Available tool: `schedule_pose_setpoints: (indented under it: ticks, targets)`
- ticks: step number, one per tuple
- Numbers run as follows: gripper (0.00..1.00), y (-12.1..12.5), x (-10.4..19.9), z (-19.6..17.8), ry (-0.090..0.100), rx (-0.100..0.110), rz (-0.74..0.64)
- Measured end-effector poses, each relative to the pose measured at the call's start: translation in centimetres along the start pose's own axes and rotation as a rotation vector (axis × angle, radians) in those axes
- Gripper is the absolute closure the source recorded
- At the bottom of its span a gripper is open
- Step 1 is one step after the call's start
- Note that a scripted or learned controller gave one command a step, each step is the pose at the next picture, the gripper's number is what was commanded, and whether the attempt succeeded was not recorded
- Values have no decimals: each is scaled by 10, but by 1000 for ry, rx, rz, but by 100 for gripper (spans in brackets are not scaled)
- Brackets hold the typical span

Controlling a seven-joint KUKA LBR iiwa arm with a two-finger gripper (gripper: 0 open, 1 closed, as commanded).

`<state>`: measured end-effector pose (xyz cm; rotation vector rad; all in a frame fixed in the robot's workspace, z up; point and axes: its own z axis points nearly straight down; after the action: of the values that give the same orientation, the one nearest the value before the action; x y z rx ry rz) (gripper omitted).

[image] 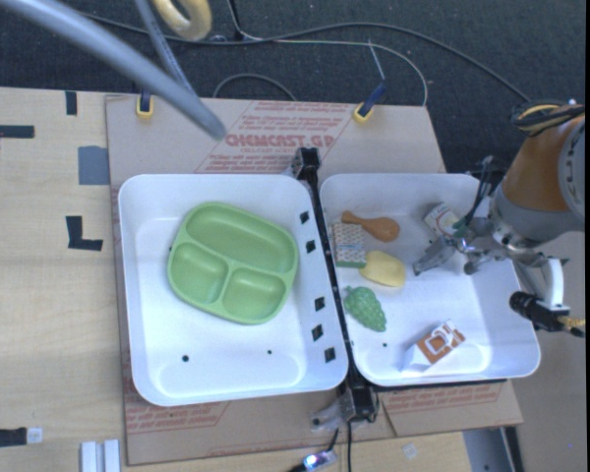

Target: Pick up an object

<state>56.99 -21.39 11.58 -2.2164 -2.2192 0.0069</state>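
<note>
**Camera view: arm low over the right bin**

We see the arm reaching in from the right, its gripper hanging low over the right bin; we cannot tell how the jaws stand. Near it lie a yellow lemon, a brown drumstick, a green bunch of grapes, a patterned card and an orange-and-white packet. The left bin holds a green divided plate. Both bins sit on the tabletop.
</note>
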Motion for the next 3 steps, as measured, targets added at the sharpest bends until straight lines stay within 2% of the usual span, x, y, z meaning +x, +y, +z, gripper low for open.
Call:
schedule_pose_setpoints:
  ticks: [1,2,3]
  targets:
    - [0,0,0,33,-2,-5,0]
    - [100,1,0,21,-5,-9,-1]
    - [100,-3,-3,-22,-1,-8,1]
